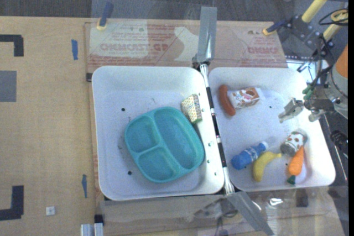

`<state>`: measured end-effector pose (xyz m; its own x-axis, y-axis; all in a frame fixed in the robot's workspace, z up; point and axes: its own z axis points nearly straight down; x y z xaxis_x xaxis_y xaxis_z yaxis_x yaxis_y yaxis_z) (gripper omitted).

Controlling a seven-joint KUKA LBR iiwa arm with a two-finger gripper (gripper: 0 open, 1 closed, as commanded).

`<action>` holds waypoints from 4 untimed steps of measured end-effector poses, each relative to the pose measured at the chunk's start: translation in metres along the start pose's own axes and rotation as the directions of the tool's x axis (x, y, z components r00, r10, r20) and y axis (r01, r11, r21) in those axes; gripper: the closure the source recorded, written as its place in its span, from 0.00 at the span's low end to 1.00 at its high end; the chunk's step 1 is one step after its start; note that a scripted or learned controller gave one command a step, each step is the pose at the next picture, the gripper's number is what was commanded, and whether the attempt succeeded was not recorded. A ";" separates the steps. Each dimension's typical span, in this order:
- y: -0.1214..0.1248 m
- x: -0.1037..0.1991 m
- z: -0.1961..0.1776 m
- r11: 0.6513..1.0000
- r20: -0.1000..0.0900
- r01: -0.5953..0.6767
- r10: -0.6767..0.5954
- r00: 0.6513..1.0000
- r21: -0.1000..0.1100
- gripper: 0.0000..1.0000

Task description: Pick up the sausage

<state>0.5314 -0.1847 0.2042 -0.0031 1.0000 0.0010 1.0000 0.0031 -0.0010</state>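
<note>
The claw (303,109) hangs over the right edge of the right-hand white bin (265,171), reaching in from the right of the view. Its two fingers are spread apart, released, with nothing between them. The sausage (225,99), reddish brown, lies on the bin floor well to the claw's left and slightly farther back, close to the wall shared with the other bin. Touching the sausage, between it and the claw, is a small red and white packet (244,97). Nearer the viewer than the claw sit a small grey and white can (292,142) and, just beside it, a carrot (296,163). To their left lie a yellow banana (264,164) and a blue bottle (248,155), touching. Far to the claw's left, the left-hand bin (108,88) holds a teal divided plate (163,143) and a patterned sponge (192,107) by its rim.
</note>
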 end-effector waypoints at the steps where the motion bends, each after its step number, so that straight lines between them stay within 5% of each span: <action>1: 0.001 -0.001 -0.010 1.000 0.001 -0.001 0.001 1.000 -0.003 1.00; 2: -0.021 -0.039 -0.081 1.000 0.003 0.022 -0.022 1.000 -0.003 1.00; 4: -0.019 -0.042 -0.102 1.000 0.008 0.021 -0.021 1.000 -0.011 1.00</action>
<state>0.5124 -0.2265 0.3061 -0.0241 0.9997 -0.0075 0.9997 0.0242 0.0100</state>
